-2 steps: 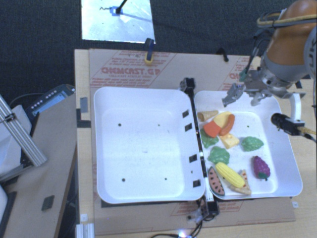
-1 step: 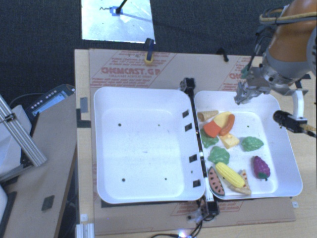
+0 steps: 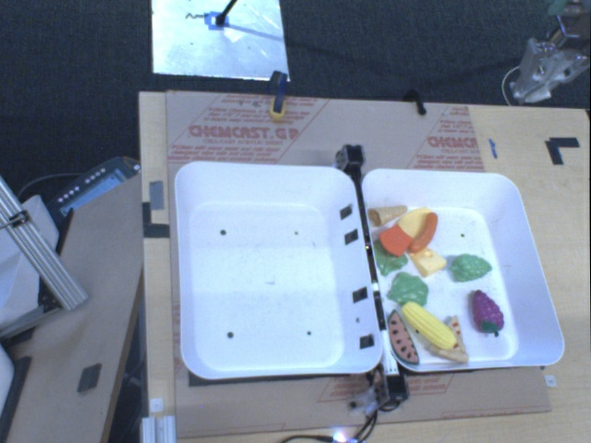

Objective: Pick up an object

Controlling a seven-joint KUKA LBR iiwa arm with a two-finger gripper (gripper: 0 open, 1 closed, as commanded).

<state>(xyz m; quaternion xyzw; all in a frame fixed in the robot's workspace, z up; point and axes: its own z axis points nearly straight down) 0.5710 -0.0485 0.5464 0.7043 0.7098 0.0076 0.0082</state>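
The right white bin (image 3: 531, 247) holds several toy foods. Among them are a purple grape bunch (image 3: 488, 311), a yellow corn cob (image 3: 429, 326), a watermelon slice (image 3: 403, 337), a yellow cheese wedge (image 3: 428, 262), an orange-and-yellow piece (image 3: 417, 225), a tan cone (image 3: 387, 215) and green leafy pieces (image 3: 471, 267). My gripper (image 3: 547, 65) hangs at the view's top right, beyond the bench's back edge and well away from the bins. It is small and blurred.
The left white bin (image 3: 185, 275) adjoins the right one along a black-clipped divider (image 3: 365, 257). Behind the bench a shiny metal sheet (image 3: 220, 26) lies on the dark floor. A yellow clamp (image 3: 277, 109) sits at the back edge. A side table with an aluminium rail (image 3: 37, 257) stands at the left.
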